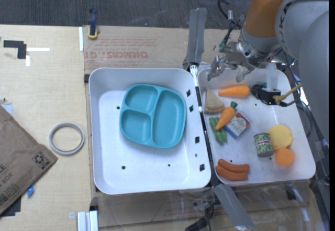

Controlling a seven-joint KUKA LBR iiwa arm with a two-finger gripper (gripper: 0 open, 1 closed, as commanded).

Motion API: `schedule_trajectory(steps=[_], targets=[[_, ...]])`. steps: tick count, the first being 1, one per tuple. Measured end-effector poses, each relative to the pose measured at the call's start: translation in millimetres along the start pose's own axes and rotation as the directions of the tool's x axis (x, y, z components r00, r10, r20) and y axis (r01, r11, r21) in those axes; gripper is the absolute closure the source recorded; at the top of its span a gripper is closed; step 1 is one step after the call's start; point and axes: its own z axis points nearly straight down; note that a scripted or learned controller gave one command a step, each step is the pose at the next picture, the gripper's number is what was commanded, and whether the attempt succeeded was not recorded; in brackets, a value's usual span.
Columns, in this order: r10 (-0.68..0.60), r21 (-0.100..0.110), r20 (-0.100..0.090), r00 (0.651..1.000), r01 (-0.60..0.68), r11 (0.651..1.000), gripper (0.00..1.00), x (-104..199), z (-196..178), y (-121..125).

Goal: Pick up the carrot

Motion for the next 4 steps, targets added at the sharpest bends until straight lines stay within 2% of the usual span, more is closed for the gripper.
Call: schedule_trajectory(steps=[1, 2, 3, 4], targets=[[-0.155, -0.023, 0.002, 0.988, 0.155, 0.988, 0.00, -60.7, 79.2, 9.2], [-0.221, -0.007, 0.001, 0.975, 0.221, 0.975, 0.00, -84.4, 96.8, 5.0], [-0.062, 0.000, -0.011, 0.998, 0.062, 0.998, 0.00, -167.0, 97.5, 8.6], [-0.154, -0.002, -0.001, 0.988, 0.154, 0.988, 0.00, -149.2, 99.5, -33.6]])
